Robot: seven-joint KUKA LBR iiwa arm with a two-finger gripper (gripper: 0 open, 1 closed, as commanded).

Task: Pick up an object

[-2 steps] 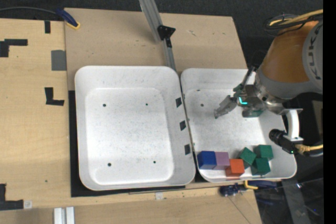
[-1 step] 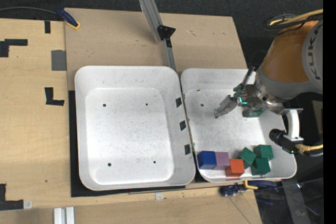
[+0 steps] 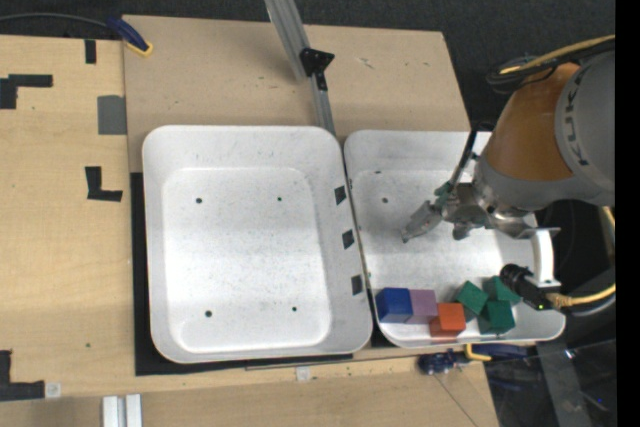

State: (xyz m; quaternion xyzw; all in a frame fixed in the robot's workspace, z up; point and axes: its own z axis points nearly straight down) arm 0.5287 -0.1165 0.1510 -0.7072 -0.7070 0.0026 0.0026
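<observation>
Wooden bench [image 3: 230,65] carries two white bins, the left bin [image 3: 245,240] beside the right bin [image 3: 400,165]. Along the right bin's near edge sit a blue block [image 3: 394,304], purple block [image 3: 423,303], orange block [image 3: 449,318] and two green blocks [image 3: 484,305], close together. Above the right bin's bare middle hangs the gripper [image 3: 418,227], nothing between its fingers; whether they are spread or pressed together cannot be told.
</observation>
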